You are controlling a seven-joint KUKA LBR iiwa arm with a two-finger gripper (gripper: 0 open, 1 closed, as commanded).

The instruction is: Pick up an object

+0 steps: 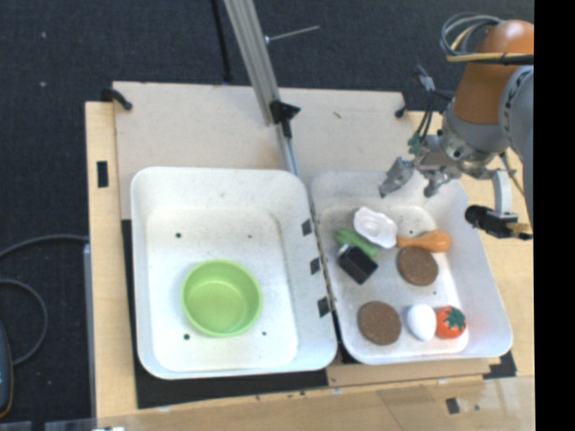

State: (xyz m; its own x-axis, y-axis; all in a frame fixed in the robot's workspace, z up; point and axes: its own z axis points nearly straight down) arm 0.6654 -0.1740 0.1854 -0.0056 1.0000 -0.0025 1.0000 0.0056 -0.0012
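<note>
My claw [415, 180] hung spread open with nothing in it at the right bin's [485, 268] 12 o'clock edge, so I was only at the approach step. Nearest grab looked like the white crumpled piece [375, 226], at my 7 o'clock; I'd need to drop down over it.

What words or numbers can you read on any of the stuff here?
None: no word, number or sign can be read.
The green bowl, the white egg, the two brown discs and the black block look plain.
The small black tags between the bins are too small to tell.
</note>
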